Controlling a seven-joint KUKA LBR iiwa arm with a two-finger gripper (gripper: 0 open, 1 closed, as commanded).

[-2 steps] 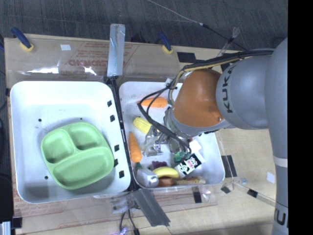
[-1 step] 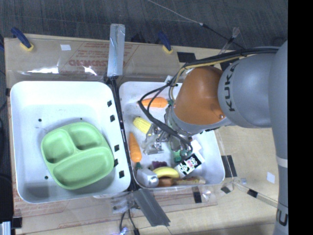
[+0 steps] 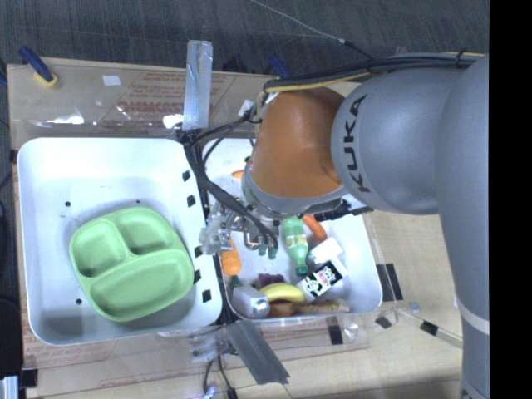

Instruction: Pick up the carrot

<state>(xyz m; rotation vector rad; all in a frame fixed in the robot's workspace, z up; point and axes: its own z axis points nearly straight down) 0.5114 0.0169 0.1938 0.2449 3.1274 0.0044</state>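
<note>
arm: grey, with an orange band and black letters
bins: white
plate: light green
carrot: orange
bottle: green, white label
banana: yellow
box: black and white pattern
bench: light brown
floor: dark grey

Glossy green plastic tray; smooth white plastic bin.

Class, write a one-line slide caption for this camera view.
KUKA arm reaches into the right bin of toy food beside a carrot; green plate in the left bin.
</note>
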